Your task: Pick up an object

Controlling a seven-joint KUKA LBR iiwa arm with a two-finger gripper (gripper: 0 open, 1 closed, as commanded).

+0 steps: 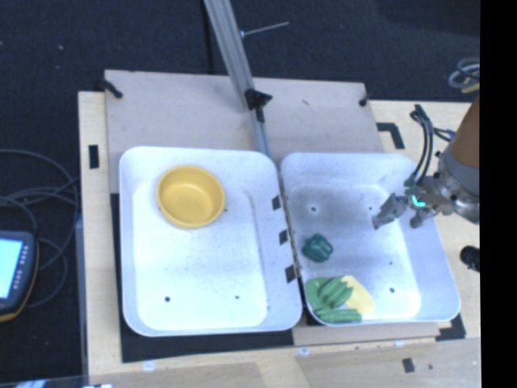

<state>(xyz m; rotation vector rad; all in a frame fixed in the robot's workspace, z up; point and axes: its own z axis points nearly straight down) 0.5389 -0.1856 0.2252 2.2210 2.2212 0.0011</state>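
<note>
My gripper (397,218) hangs over the right part of the right bin (428,297), reaching in from the right edge. Its two grey fingers stand apart, open, with nothing between them. A small dark green pepper-like object (317,248) lies left of and below the gripper, near the bin's left wall. At the bin's front edge lies a bunch of green pods (329,293) beside a yellow piece (360,297). A yellow bowl (191,196) sits in the upper left of the left bin (202,297).
A slanted metal pole (234,47) rises behind the bins and meets the bench near the divider. Cables (424,132) hang by the arm at the right. A handheld screen (12,269) lies off the bench at the far left.
</note>
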